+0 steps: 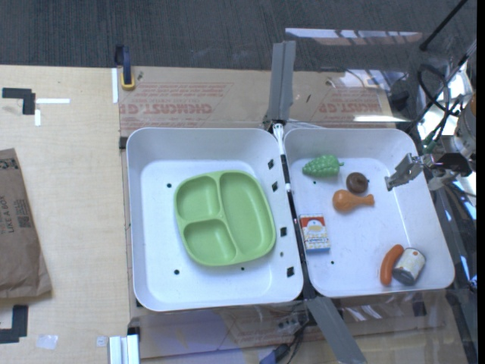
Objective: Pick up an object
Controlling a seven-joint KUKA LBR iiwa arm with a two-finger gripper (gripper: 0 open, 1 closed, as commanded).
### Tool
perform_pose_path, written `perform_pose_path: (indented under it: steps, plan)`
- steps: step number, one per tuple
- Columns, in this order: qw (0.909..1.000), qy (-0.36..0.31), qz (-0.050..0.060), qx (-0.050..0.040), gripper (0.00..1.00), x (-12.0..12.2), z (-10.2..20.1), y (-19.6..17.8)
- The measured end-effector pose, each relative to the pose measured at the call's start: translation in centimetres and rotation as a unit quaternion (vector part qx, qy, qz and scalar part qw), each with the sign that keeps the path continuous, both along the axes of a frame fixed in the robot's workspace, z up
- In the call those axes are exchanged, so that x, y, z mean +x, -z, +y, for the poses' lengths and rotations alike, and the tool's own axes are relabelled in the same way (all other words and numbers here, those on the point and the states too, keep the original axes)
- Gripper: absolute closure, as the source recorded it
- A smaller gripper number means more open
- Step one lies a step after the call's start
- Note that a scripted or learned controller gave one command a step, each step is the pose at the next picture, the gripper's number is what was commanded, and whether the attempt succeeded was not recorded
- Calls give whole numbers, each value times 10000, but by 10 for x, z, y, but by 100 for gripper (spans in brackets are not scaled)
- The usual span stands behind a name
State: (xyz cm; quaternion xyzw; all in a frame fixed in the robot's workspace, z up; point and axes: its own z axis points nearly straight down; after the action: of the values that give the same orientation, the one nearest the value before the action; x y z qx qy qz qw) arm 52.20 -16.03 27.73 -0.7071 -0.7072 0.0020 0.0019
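Observation:
The right bin (424, 226) holds several small items. A green bumpy fruit (322, 166) lies near its back, with a brown round piece (357, 181) and an orange gourd-shaped toy (351, 200) just in front of it. A small red and white box (314, 233) lies by the bin's left wall. An orange sausage-shaped toy (391, 265) and a white can (409, 266) lie together at the front right. My gripper (402, 174) hangs over the bin's right side, to the right of the brown piece, with nothing seen in it.
The left bin (148, 226) holds a green divided plate (224, 218). A brown paper bag (19, 226) lies on the bench at far left. Cables and arm hardware (447, 150) crowd the right edge past the bin wall.

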Motion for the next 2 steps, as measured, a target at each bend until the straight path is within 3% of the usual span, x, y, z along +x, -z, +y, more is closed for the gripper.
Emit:
perform_pose_path:
  steps: [1,2]
  plan:
    - [9980,627,4,-2,0,47,3,86]
    - [9994,356,-10,0,0,36,27,188]
